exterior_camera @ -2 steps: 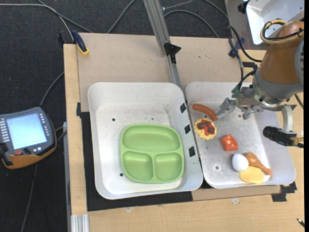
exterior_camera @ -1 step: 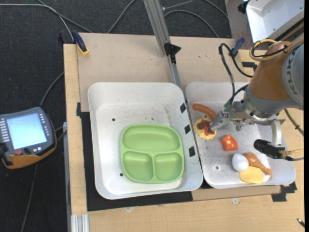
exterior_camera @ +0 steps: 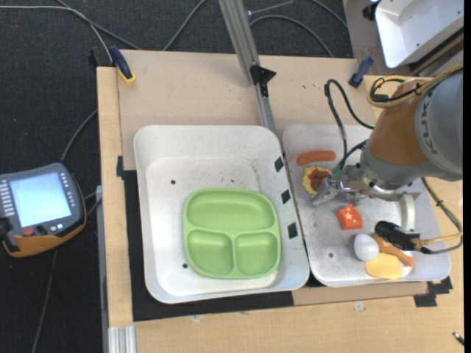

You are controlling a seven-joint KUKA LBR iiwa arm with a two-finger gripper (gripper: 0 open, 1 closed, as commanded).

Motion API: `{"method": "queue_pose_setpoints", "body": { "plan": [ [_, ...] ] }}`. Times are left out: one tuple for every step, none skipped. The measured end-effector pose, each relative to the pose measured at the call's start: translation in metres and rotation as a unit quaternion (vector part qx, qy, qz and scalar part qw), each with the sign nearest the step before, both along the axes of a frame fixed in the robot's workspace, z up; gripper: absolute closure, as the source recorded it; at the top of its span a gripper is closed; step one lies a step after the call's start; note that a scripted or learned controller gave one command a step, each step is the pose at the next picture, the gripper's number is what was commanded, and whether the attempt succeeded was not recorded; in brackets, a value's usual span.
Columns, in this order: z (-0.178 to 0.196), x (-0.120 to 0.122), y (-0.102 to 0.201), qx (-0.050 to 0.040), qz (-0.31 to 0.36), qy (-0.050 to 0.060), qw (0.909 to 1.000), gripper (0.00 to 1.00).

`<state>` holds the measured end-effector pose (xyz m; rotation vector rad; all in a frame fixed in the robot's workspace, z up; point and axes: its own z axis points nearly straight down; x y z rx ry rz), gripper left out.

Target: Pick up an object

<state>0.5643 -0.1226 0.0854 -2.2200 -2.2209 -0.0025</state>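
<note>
My gripper (exterior_camera: 324, 190) reaches into the right bin (exterior_camera: 324, 259) from the right, low over its upper left part. Its metal tip lies just below a small red and yellow toy (exterior_camera: 317, 176) and seems to touch it. An orange sausage (exterior_camera: 316, 157) rests a little farther back. Just below the tip sits a red block (exterior_camera: 349, 216). Toward the front right are a white egg (exterior_camera: 365, 246), a yellow piece (exterior_camera: 388, 268) and an orange carrot (exterior_camera: 394, 251). I see nothing lifted off the bin floor.
The left bin (exterior_camera: 158, 197) holds a green divided plate (exterior_camera: 232, 232). A slanted metal post (exterior_camera: 243, 39) rises behind the two bins. Black cables (exterior_camera: 338, 112) run to the wrist. A teach pendant (exterior_camera: 38, 208) lies off the bench at left.
</note>
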Motion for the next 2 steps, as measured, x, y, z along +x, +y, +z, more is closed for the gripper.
{"method": "queue_pose_setpoints", "body": {
  "plan": [
    [0.014, 0.002, -0.002, -0.0025, -0.001, -0.003, 1.0, 1.0],
    [0.059, 0.004, 0.005, -0.0014, 0.001, -0.003, 1.0, 1.0]
  ]
}}
